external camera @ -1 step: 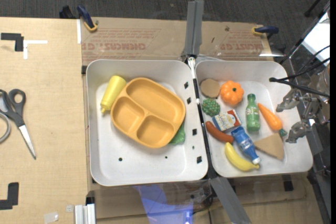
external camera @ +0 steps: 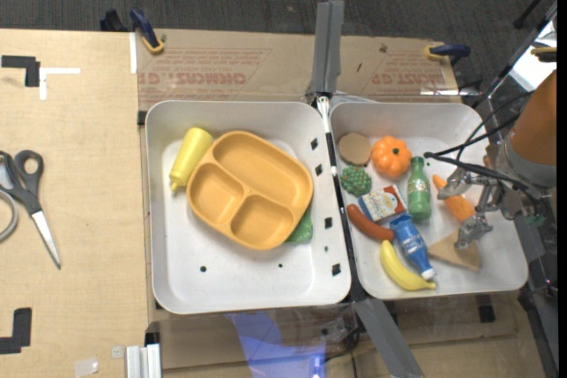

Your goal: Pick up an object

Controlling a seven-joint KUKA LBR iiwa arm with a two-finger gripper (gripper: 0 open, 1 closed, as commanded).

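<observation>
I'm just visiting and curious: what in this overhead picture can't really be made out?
- Green item: mostly under the yellow tray.
- Orange piece: partly behind the gripper, whose finger state is unclear.
- Arm: cut off by the right edge.
- Small packet: label too small to read.

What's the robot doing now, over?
Gripper low in right bin, fingers open, holding nothing. Orange piece and tan wedge beside it. Green bottle close left.

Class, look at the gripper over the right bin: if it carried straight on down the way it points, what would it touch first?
Probably the tan wedge lying under the gripper, though depth is hard to judge.
</observation>
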